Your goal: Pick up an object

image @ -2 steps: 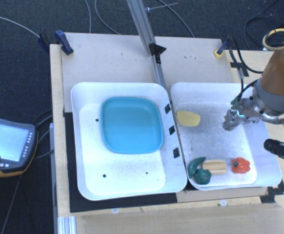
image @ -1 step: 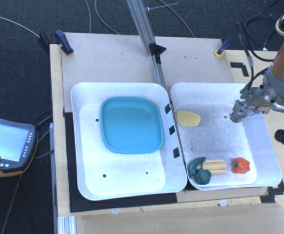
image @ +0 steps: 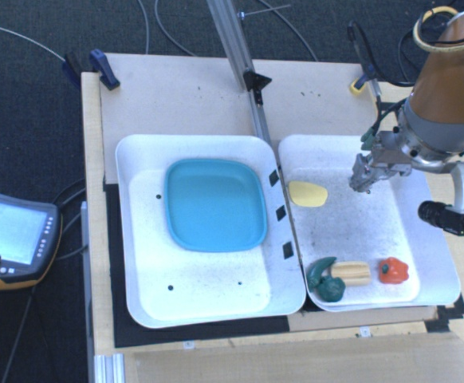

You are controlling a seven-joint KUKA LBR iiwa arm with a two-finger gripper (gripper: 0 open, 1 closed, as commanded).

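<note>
Claw (image: 363,179) hovers near yellow piece (image: 307,194).

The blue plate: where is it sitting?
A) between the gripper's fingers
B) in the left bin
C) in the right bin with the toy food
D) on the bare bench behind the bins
B: the blue plate lies flat in the left bin, while the yellow piece lies in the right bin.
</note>
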